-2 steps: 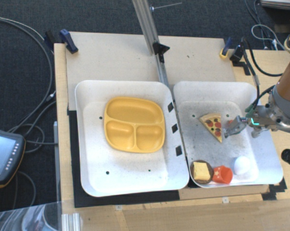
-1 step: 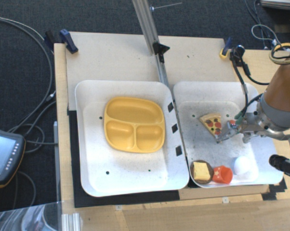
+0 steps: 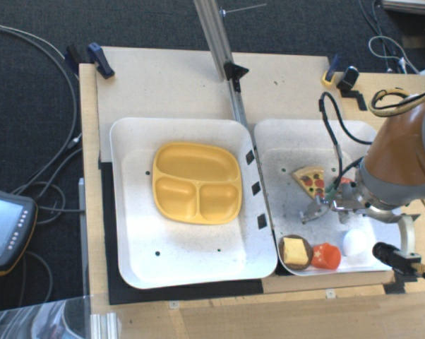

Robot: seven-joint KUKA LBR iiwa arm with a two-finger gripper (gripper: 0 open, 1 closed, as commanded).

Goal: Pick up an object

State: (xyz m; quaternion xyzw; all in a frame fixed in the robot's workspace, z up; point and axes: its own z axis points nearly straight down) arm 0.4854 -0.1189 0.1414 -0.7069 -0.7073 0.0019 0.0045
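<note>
The approach step is in hand: the gripper (image 3: 313, 212) is lowered into the right bin (image 3: 283, 141), nothing seen between its narrowly spread fingers. The pizza slice (image 3: 310, 180) lies just beside; a short shift and closing are called for

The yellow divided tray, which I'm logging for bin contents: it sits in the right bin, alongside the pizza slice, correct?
Not quite. The camera view shows the yellow divided tray in the left bin; the pizza slice lies in the right bin, apart from it.
</note>
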